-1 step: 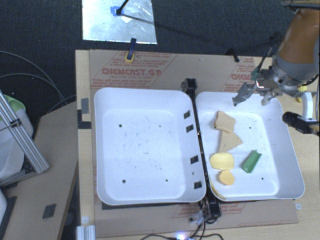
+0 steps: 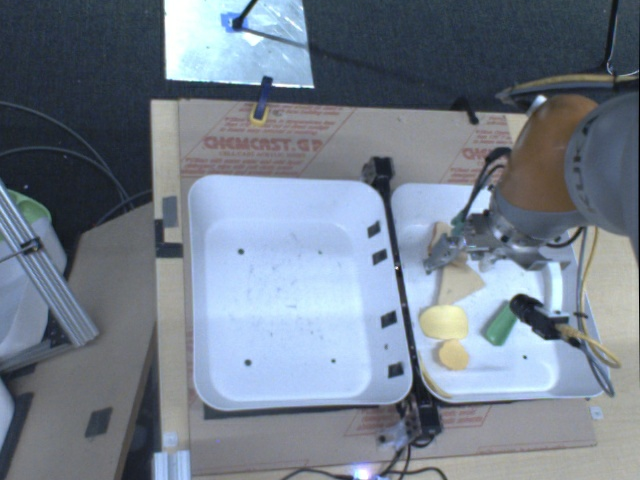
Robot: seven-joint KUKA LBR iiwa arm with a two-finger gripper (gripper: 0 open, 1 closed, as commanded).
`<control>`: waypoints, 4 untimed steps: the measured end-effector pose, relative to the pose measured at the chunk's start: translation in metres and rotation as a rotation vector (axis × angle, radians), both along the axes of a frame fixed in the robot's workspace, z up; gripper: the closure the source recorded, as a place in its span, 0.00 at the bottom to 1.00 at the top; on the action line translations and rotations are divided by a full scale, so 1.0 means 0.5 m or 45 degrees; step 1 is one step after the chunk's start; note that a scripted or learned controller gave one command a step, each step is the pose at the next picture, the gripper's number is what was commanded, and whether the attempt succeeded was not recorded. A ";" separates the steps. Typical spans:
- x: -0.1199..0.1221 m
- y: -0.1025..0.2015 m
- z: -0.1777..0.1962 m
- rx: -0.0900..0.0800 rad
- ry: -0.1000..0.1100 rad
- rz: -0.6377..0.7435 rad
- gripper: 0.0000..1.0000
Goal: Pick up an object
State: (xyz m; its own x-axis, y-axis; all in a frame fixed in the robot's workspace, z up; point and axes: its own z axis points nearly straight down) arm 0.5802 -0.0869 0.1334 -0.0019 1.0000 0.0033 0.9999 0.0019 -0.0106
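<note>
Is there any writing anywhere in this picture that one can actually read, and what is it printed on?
"CHEMCAST GP" (my best reading; the last letters are blurred), in red on the brown board under the bins, behind the left bin.
More red print on that board's right side and front strip: too blurred to read.

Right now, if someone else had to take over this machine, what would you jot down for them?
Gripper: low in the right bin, over the tan wedge-shaped piece; whether it grips anything cannot be told.
Things: pale yellow piece, small orange-yellow piece and green piece lie on the right bin's floor, nearer the front. Left bin sits beside it.
Done: arm reached into the right bin.
Left: nothing visibly lifted; a pick remains to be made.
</note>
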 end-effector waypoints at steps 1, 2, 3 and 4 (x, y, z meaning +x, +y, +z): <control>0.052 -0.025 -0.104 -0.005 -0.013 -0.001 0.00; 0.034 -0.238 -0.096 -0.012 -0.017 -0.011 0.00; 0.032 -0.011 -0.098 0.002 -0.015 0.013 0.00; -0.115 -0.130 -0.099 -0.006 -0.009 -0.010 0.00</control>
